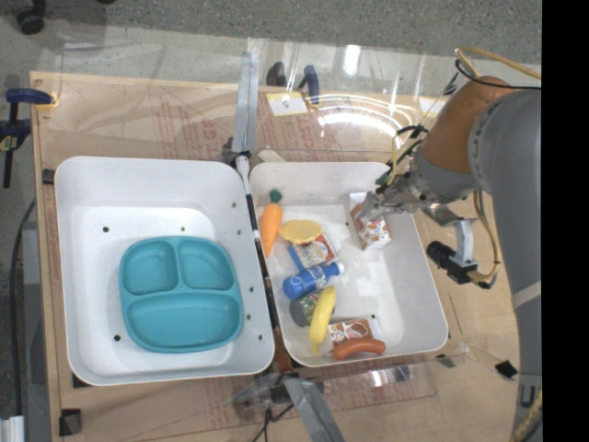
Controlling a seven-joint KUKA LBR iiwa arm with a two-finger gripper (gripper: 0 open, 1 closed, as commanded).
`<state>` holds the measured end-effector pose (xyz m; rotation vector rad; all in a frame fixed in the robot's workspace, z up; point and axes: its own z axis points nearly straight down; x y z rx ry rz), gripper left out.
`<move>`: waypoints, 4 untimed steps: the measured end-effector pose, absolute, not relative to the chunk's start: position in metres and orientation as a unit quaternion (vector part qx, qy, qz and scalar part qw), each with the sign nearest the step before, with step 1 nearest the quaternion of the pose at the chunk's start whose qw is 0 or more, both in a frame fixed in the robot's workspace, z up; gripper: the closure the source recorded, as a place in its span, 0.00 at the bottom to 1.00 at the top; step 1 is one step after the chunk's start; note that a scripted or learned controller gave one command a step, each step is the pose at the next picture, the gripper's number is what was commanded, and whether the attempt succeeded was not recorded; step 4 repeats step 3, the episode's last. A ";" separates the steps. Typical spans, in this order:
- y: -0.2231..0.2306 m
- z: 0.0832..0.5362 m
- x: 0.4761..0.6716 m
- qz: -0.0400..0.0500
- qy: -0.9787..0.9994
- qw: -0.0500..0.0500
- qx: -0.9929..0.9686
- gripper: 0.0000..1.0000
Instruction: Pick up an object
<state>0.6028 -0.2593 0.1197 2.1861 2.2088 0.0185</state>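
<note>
Reaching over the right bin, the grey arm is seen with its gripper lowered at a small carton near the bin's far right; whether the pincer is spread cannot be told. A carrot lies along that bin's left wall.

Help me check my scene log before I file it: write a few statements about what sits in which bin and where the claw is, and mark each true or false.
1. The teal three-compartment plastic tray lies in the left white bin. True.
2. The orange toy carrot lies in the left bin. False: it lies in the right white bin, near its left wall.
3. The claw is above the small red-and-white carton. True.
4. The yellow toy banana rests on the teal tray. False: it is in the right bin.
</note>
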 end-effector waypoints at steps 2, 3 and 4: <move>-0.261 0.129 0.602 0.004 0.711 0.017 0.703 1.00; -0.195 0.199 0.654 0.000 0.751 0.001 0.660 1.00; -0.195 0.199 0.654 0.000 0.751 0.001 0.660 1.00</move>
